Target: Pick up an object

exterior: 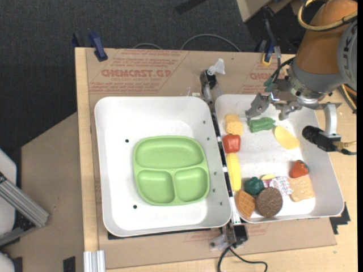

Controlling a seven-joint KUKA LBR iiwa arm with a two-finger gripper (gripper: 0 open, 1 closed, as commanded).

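Observation:
My gripper (271, 107) hangs over the far part of the right bin (323, 208), its two fingers spread open with nothing between them. Just in front of it, on the bin floor, lies a small green toy (262, 124). A yellow lemon-shaped piece (286, 136) lies to the right of that toy. Along the bin's left wall sit an orange-yellow piece (233, 123), a red pepper (231, 143) and a yellow corn cob (233, 171).
The near part of the right bin holds a dark green piece (253, 185), a brown round cookie (269, 202), a waffle (245, 204), a toast slice (300, 188) and a red strawberry (299, 168). A green divided plate (170, 170) lies in the left bin (113, 118).

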